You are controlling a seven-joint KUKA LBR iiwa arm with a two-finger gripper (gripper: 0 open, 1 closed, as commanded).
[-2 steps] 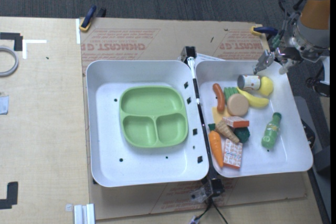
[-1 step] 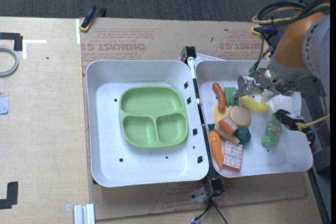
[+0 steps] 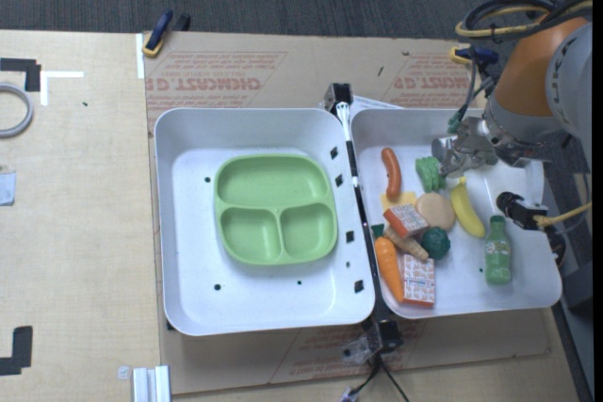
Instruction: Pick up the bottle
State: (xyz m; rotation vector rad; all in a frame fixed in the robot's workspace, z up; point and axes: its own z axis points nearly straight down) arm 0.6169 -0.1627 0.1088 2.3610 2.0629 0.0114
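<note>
Toys are piled in the right bin [image 3: 537, 295], so the green bottle [image 3: 497, 261] is found near its front right corner, standing a bit apart. The gripper [image 3: 450, 160] is seen farther back; its jaws cannot be told.

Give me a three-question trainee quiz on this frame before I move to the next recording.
1. True or false: the green bottle stands in the right bin.
2. What sits in the left bin? A) a green divided tray B) a blue bowl C) a red mug
3. Which yellow item lies just left of the bottle?

Key: 1 true; 2 A; 3 the banana. The end effector hovers above the right bin's far end, apart from the bottle.
</note>
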